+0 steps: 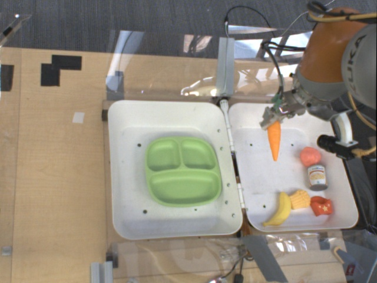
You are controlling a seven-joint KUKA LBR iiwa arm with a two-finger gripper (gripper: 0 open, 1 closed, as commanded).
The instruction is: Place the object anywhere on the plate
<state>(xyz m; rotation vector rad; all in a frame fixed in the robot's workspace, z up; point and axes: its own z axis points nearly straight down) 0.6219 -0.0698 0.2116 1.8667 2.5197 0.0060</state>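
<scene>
Orange against the white plastic, a toy carrot [274, 142] hangs point-down over the right bin [253, 181], its grey-green top caught between the fingers of the gripper [274, 114]. The fingers are closed on that top end, pinching it from both sides, and the carrot's tip points toward six o'clock. The arm [336, 52], grey with its orange band, comes in from about two o'clock of the bin.

The green plate [183, 171], split into three compartments, lies in the middle of the left bin [126, 158], well apart from the carrot at roughly eight o'clock from it. Nothing rests on the plate.

Other things lie in the right bin. A pink rounded piece [311, 155] sits at about four o'clock from the carrot's tip, and just below it stands a small jar [317, 177] with a dark lid and a pale label. Toward the bin's five o'clock corner a red piece [321, 206] lies just beside a yellow corn piece [300, 200], which touches a banana [280, 210] curving toward seven o'clock.

The bins stand side by side on a pale wooden bench [53, 158].
</scene>
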